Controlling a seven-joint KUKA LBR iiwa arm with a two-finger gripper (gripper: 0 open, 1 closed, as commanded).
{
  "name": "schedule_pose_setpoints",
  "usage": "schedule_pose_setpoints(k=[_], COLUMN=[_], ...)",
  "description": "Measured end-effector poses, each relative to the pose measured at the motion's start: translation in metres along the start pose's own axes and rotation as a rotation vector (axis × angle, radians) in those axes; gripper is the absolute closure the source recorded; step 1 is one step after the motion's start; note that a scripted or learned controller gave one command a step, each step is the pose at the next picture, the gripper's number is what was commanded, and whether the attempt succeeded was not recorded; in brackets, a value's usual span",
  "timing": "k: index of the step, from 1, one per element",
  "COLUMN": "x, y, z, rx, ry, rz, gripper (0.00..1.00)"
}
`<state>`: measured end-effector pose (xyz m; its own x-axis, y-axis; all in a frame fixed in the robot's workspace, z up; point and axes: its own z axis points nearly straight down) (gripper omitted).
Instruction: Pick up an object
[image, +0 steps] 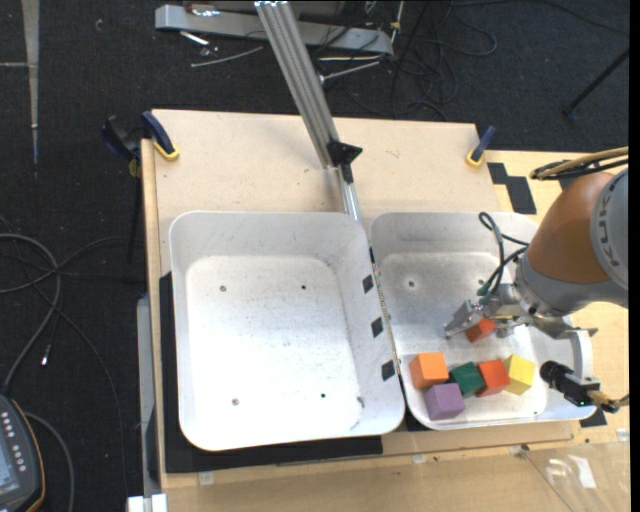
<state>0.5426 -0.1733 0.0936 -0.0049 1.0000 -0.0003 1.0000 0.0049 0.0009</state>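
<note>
Dark carpet with loose cables surrounds a pale wooden bench (260, 160) carrying two shallow white bins side by side. Left bin (200, 240) holds nothing I can make out. Right bin (420, 232) holds a cluster of small blocks near its front edge.

Blocks, from left: orange block (431, 368); purple block (444, 400), nearest the front rim; green block (466, 378); red block (493, 376); yellow block (521, 373), towards the front-right corner. They sit close together, several seemingly touching. A further small red-orange piece (483, 327) lies at the gripper (470, 322), further back in the bin; whether it is gripped or merely beside the tool is unclear.

Gripper state: cannot tell. The arm (575, 245) comes in over the right rim.

Handling, judged: blocks look like small rigid cubes, likely light, with flat matte faces, not fragile. Best hold is across two opposite flat sides, square-on. Packing is the difficulty: the green and red blocks are hemmed in by neighbours, leaving little room for fingers. The orange and yellow blocks, at the cluster's ends, each offer a free outer face.

Appearance: solid single colours, crisp edges, roughly equal in size.
</note>
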Motion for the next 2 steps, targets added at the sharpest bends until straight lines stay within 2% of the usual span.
schedule_pose_setpoints(k=[1,2], x=[-0.002,-0.032], y=[-0.001,0.021], z=[-0.012,-0.118], rx=[0.000,-0.008], ry=[0.000,-0.005], rz=[0.004,0.003], gripper=[1.00,1.00])
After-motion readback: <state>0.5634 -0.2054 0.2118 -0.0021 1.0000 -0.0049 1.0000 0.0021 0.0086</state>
